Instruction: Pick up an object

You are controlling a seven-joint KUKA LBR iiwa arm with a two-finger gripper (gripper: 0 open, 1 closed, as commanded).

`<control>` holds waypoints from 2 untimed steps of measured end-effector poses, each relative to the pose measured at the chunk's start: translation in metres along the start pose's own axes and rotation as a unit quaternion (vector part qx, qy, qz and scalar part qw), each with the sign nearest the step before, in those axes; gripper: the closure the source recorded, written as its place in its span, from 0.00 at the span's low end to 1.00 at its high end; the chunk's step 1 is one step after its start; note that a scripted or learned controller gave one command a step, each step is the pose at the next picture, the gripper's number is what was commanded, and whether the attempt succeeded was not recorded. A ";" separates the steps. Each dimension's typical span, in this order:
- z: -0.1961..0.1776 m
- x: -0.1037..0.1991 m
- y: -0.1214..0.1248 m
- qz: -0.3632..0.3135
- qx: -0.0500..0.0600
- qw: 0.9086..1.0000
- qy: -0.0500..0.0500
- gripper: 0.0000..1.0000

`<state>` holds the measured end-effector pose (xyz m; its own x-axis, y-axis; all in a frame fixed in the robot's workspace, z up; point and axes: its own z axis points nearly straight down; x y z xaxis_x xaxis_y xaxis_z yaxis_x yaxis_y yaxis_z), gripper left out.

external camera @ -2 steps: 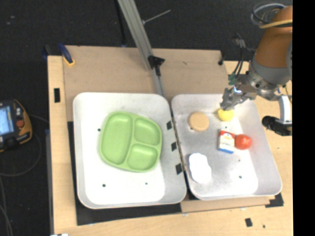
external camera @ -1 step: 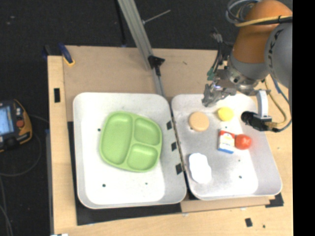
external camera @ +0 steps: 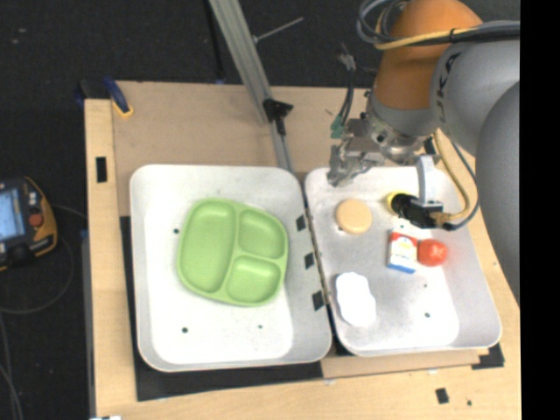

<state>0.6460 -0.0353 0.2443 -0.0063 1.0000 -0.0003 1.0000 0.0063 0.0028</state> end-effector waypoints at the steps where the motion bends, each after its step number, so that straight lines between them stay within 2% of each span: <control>1: 0.010 0.055 0.001 0.000 0.001 1.000 0.000 1.00; 2: 0.018 0.106 0.001 0.000 0.002 1.000 0.000 1.00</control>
